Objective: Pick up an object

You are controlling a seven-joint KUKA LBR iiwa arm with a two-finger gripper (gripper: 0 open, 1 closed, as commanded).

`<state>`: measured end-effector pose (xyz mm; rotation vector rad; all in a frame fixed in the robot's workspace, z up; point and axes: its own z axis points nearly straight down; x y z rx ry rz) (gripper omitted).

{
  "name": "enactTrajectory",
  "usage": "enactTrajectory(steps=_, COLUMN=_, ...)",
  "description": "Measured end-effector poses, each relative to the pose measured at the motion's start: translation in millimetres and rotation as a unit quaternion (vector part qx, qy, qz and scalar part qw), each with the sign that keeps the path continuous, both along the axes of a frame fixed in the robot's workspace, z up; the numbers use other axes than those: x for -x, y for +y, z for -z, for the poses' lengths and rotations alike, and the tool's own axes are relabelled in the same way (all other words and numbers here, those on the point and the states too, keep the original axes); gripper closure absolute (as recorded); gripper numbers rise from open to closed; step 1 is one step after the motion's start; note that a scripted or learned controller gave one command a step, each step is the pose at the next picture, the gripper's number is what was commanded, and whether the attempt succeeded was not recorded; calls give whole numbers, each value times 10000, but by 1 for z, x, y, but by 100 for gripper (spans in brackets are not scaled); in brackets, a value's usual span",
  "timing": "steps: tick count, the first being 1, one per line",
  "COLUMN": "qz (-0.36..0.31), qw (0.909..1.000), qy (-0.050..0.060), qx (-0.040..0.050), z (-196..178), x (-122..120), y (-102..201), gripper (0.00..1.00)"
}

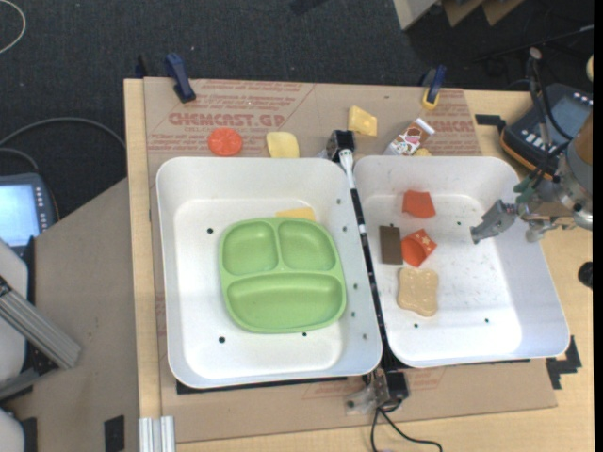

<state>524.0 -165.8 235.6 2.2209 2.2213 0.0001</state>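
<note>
The end effector is hovering over the right bin, its opening impossible to judge. Two red blocks, a brown card and a tan toast piece are lying beyond it. Centring over one block before descending seems wisest.

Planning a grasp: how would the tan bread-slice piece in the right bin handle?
The bread slice lies flat on the bin floor, so it probably won't roll. It looks thin, likely light, and awkward to pinch from above. The gripper hovers apart from it.

Two red blocks, brown slab, tan toast in right bin.
</note>
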Motion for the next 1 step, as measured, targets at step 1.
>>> enactTrajectory(steps=1, qz=-14, qw=10000, qy=74, qx=-34, z=105, x=41, y=57, gripper=0)
